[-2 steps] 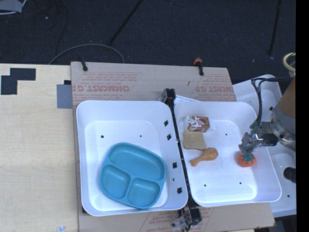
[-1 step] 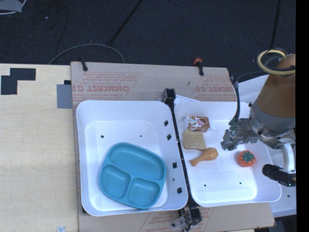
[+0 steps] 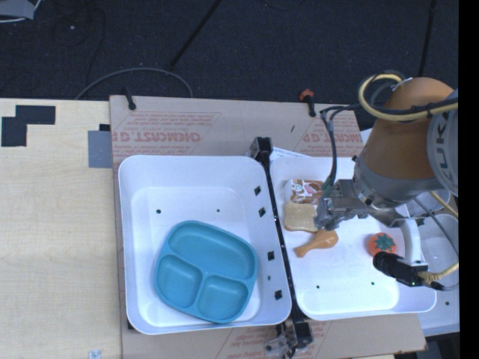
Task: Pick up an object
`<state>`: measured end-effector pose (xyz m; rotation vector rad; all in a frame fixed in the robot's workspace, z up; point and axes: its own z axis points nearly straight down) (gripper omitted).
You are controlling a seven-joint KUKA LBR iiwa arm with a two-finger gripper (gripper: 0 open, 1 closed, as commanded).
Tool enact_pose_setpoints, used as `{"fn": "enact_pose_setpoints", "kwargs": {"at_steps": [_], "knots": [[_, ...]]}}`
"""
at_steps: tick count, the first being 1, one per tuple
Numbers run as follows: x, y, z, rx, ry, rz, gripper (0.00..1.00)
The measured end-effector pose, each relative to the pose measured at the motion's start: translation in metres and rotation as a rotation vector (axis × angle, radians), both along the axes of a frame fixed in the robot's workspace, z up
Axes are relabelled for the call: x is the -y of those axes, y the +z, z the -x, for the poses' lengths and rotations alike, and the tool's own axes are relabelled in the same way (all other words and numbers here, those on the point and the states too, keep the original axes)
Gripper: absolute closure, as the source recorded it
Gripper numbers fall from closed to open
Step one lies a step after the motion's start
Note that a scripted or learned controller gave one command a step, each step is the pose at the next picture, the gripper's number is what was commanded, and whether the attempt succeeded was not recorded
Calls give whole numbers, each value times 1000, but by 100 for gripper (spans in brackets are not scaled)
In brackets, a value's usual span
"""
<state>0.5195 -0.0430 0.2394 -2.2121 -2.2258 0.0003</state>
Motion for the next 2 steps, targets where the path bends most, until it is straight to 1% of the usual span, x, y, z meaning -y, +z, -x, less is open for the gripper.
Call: {"fn": "enact_pose_setpoints", "kwargs": {"at_steps": [1, 2], "knots": [[-52, -13, -3, -3, -3, 1, 100], [-105, -15, 11, -3, -1, 0, 100]]}}
